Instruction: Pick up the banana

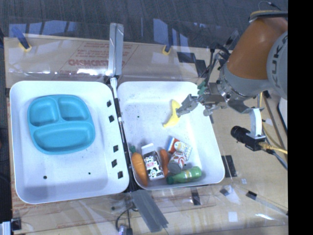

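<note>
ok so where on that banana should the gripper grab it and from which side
Probably the banana's middle, coming down from above with the fingers across its narrow width. It lies alone on the right bin's floor, curved, running from upper right to lower left, with room on both long sides. The gripper is already at its upper end.

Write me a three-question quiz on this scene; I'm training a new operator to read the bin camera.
1. True or false: the banana lies in the same bin as the blue divided plate.
2. Which is nearest the gripper? A) carrot B) banana C) green bottle
3. Fill in: the blue divided plate has ___ compartments.

Key: 1 false; 2 B; 3 three.
</note>
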Robot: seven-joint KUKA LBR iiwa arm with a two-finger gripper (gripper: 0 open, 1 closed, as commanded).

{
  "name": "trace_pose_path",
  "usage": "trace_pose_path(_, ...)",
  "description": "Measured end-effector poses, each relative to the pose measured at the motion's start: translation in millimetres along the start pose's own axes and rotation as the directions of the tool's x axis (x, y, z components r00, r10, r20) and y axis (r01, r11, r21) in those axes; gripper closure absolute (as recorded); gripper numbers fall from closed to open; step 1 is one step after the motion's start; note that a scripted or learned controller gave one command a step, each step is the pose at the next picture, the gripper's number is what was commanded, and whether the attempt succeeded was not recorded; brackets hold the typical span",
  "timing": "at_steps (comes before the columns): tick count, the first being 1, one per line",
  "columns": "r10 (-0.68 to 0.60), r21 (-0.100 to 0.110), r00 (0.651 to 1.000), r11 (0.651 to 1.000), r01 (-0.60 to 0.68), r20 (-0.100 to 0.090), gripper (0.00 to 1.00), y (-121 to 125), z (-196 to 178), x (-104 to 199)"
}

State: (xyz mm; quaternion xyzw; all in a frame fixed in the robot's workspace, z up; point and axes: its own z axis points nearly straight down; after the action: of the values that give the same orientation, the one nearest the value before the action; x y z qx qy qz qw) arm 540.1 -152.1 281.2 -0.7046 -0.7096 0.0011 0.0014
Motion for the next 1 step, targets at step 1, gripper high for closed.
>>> trace_pose_path(1, 0.043, 0.002, 0.999, 0.999, -0.043, 0.000, 0.00, 49.0, 94.9, -29.5)
